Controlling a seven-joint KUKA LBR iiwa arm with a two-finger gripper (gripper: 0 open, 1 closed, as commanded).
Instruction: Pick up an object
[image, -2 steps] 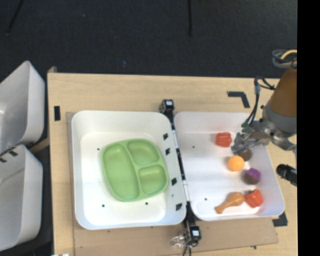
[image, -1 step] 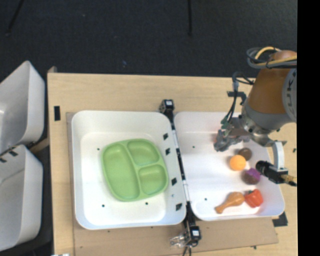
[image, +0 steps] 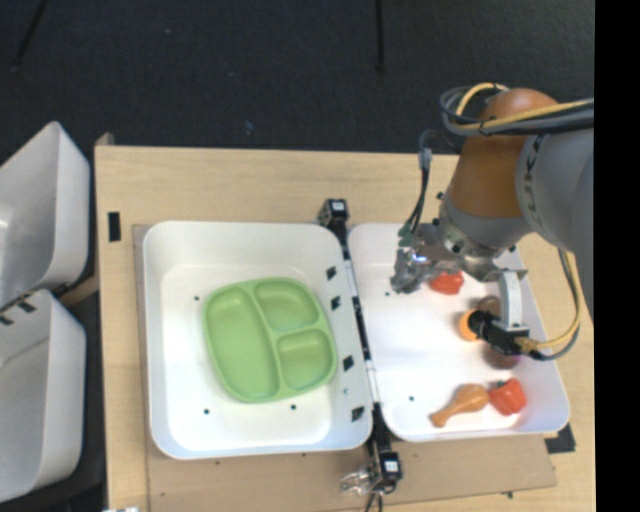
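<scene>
My gripper (image: 405, 277) hangs low over the back of the right bin (image: 400, 350), near its left side. Nothing shows between its fingers. A small orange-red piece (image: 447, 283) lies just to the right of the gripper, partly under the wrist. An orange round thing (image: 468, 325) rests further right, half hidden by the wrist hardware. Near the front of the bin lie a tan drumstick-shaped toy (image: 459, 404) and a red piece (image: 508, 396) touching its right end.
The left bin (image: 180, 250) holds a green divided plate (image: 269, 338) with three compartments. A black-clipped divider (image: 352, 320) separates the two bins. White containers (image: 35, 220) stand off the bench at the far left.
</scene>
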